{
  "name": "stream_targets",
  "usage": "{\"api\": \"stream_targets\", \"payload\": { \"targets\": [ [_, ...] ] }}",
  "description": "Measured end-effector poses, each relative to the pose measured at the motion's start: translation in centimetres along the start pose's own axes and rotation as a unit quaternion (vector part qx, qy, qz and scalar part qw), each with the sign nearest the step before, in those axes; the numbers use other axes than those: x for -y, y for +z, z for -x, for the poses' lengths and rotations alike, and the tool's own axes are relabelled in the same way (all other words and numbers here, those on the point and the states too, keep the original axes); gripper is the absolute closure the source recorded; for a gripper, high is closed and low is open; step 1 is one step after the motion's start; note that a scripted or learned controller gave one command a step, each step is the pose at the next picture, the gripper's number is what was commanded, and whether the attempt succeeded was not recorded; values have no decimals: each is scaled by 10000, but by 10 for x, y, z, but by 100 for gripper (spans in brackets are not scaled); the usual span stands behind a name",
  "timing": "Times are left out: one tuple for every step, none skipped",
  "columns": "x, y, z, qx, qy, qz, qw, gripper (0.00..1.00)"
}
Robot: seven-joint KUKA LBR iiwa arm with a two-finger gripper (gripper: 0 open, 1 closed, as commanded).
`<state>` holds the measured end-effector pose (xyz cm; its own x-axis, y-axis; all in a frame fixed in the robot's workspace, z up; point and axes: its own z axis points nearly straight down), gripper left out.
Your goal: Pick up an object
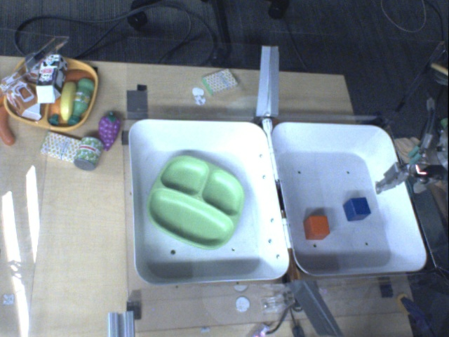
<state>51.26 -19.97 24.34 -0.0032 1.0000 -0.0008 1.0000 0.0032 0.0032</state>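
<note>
Two small cubes lie in the right bin [330, 142]: an orange cube [316, 226] near its front left and a blue cube [357, 208] just right of it and slightly farther back. A large green divided plate [196, 201] lies in the left bin [147, 258]. My gripper [400, 175] hangs over the right rim of the right bin, right of the blue cube and apart from it. Little of it shows at the frame's edge, and I see nothing in its grasp.
A metal divider post [267, 83] stands behind the seam between the bins. On the bench at far left are a yellow bowl of toy food [59, 97], a purple grape toy [109, 128] and a small can [88, 153]. Cables run across the floor behind.
</note>
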Motion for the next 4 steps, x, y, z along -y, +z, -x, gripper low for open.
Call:
{"api": "stream_targets", "payload": {
  "targets": [
    [15,153,-51,21,-1137,64,9935,0],
    [11,140,-51,40,-1147,106,9933,100],
    [12,151,0,49,-2938,70,9558,100],
    [22,150,6,29,-4847,32,8747,100]
  ]
}}
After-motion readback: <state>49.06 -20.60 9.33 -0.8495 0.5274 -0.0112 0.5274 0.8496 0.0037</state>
